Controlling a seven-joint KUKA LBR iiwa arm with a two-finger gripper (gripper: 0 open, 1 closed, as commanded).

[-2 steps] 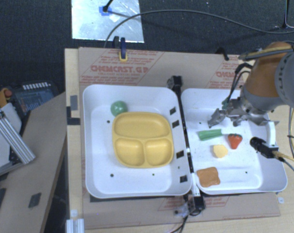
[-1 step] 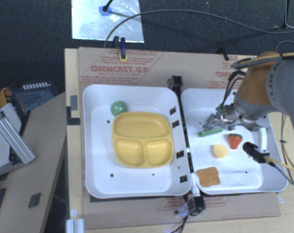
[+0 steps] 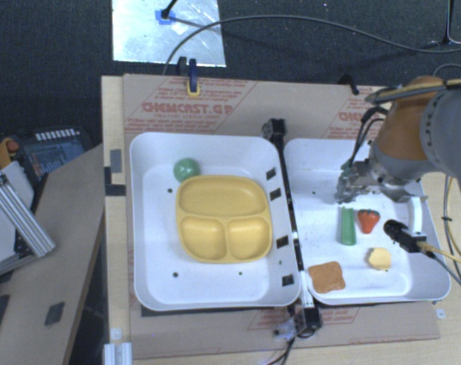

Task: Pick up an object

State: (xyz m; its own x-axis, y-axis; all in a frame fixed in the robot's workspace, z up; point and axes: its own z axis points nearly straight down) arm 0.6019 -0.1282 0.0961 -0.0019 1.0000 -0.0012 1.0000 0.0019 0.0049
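Grey and metallic, the gripper [image 3: 351,187] sits low in the right bin [image 3: 316,230], toward its far side and left of the bin's middle. Whether it is spread or closed cannot be told from this slant, and nothing is seen held in it.

Just on the near side of it lies the green stick [image 3: 347,226], flat on the bin floor. It is a short, straight bar with blunt ends and an even mid-green colour. Its long axis runs from the near side of the bin to the far side, almost parallel to the divider between the bins. Its far end points up at the gripper and lies close beneath it; contact between the two cannot be judged.

A red piece [image 3: 368,220], rounded with a paler top, lies just beside the stick on its right. A small yellow lump [image 3: 379,258] lies nearer the front, and an orange-brown slab [image 3: 327,277] sits in the near-left corner.

The left bin [image 3: 151,242] holds a yellow divided plate [image 3: 223,217] with a green ball [image 3: 187,169] just beyond its far-left corner.
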